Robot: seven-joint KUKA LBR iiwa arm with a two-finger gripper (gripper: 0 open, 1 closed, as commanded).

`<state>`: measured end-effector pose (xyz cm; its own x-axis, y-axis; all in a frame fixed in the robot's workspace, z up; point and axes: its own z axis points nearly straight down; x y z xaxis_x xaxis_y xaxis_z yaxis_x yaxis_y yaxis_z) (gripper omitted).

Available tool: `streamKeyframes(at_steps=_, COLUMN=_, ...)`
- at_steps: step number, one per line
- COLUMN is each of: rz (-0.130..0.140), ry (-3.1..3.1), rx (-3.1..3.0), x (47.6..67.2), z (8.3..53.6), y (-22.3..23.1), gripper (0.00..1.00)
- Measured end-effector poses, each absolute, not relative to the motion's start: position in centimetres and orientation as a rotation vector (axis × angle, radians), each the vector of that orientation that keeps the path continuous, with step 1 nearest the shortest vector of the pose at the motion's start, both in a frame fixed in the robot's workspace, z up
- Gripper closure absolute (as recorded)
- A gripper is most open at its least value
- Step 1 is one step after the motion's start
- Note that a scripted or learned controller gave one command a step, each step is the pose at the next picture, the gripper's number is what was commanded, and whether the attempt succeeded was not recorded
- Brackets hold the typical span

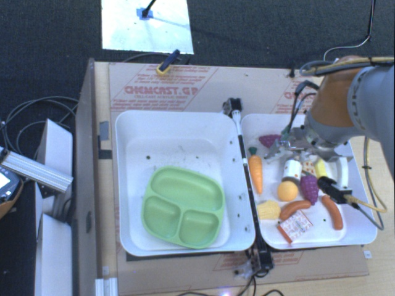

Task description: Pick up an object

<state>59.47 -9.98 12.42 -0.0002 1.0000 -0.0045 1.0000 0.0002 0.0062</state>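
While the left bin (123, 165) holds a green tray (182, 206), the claw (295, 159), grip unclear, hangs over right-bin (364, 227) toys.

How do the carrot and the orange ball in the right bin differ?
The carrot is long and tapered with a green top; the orange ball is round and plain. The carrot lies by the bin's left wall, away from the arm; the ball sits mid-bin, just below the gripper. Both are orange and lie in the right bin.

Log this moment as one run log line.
arm over right bin | gripper low among toy food, near carrot | left bin: green tray
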Motion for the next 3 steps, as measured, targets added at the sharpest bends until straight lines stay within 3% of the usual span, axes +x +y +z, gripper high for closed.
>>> streamKeyframes(at_steps=1, rz=0.003, ry=2.223, rx=2.218, x=56.4, z=9.6, y=-9.1, gripper=0.0)
streamKeyframes(at_steps=2, rz=-0.001, ry=2.218, rx=2.214, x=62.8, z=8.6, y=-10.0, gripper=0.0)
streamKeyframes(at_steps=3, rz=0.002, ry=2.223, rx=2.211, x=62.8, z=9.6, y=-9.9, gripper=1.0)
